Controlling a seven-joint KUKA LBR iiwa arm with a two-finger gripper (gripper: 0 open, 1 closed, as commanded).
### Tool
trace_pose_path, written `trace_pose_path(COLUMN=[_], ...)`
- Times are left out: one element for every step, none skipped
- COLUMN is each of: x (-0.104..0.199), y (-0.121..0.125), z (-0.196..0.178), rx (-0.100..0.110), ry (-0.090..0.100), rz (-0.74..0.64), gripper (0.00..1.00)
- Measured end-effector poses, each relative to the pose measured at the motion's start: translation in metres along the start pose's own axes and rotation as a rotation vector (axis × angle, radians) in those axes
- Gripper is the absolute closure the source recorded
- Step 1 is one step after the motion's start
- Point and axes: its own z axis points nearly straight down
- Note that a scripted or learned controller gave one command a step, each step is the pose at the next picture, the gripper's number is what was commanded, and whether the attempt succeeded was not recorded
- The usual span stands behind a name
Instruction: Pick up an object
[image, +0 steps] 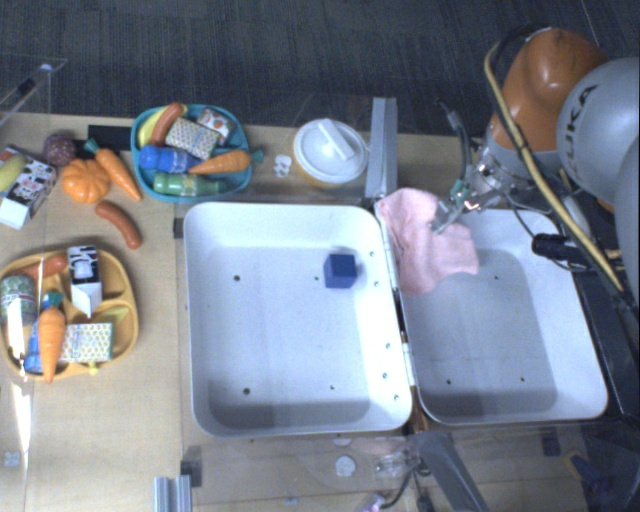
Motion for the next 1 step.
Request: trace_pose_path(x=[0.0552], y=[0.0296], z=[-0.0007], rx=[0.001], ry=[-0.002], rz=[0.157], gripper=[1.0])
